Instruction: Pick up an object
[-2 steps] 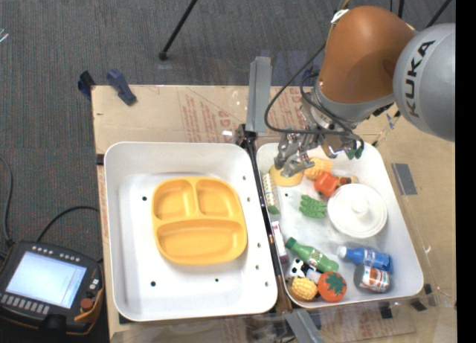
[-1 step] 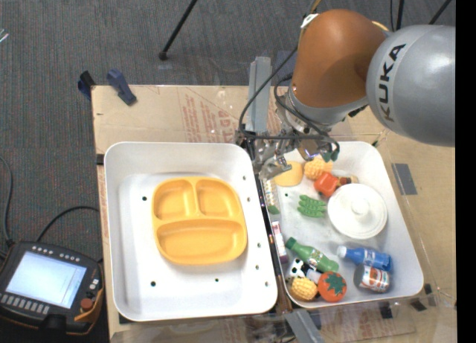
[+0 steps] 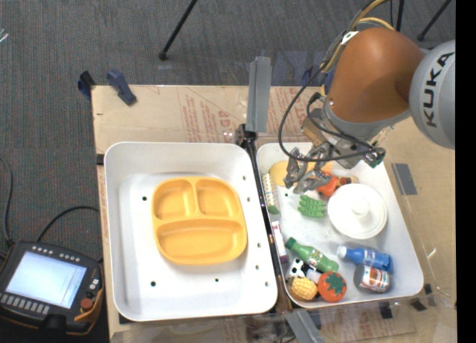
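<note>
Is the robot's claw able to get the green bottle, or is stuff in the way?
Probably yes. The green bottle lies on top with nothing over it, and the claw hangs above the same bin, a little farther back.

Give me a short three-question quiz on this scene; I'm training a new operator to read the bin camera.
1. True or false: the yellow divided plate lies in the left bin.
2. Which sits nearest the right bin's front edge? A) white round lid B) tomato toy C) green toy
3. Fill in: the gripper hangs over the ____ bin.

Key: 1 true; 2 B; 3 right.
</note>
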Available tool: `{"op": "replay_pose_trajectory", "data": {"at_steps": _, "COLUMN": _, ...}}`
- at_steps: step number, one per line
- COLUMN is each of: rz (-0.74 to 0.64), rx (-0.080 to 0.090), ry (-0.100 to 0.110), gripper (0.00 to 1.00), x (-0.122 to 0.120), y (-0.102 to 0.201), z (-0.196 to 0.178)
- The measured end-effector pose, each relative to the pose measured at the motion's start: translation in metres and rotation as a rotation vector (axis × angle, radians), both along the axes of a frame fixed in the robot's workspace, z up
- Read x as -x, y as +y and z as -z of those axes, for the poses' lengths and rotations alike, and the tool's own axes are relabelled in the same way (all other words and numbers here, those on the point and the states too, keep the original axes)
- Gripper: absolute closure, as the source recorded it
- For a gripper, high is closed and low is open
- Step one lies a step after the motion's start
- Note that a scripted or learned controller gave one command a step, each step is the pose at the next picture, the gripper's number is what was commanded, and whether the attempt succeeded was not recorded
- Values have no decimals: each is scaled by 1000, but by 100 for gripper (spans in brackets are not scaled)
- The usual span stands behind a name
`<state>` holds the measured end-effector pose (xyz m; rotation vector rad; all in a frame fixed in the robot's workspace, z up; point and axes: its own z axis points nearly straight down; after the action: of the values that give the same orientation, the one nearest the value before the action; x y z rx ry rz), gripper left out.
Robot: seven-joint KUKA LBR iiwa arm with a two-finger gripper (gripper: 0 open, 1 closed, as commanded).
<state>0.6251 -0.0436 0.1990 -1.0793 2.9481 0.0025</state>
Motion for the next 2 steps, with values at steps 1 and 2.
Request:
{"op": "replay_pose_trajectory", "data": {"at_steps": 1, "rz": -57, "rx": -1, "ry": -4, "gripper": 100, "x": -9, "y": 57, "z": -30}}
{"op": "replay_pose_trajectory", "data": {"at_steps": 2, "rz": 76, "rx": -1, "ry": -8, "gripper": 100, "x": -21, "y": 31, "z": -105}}
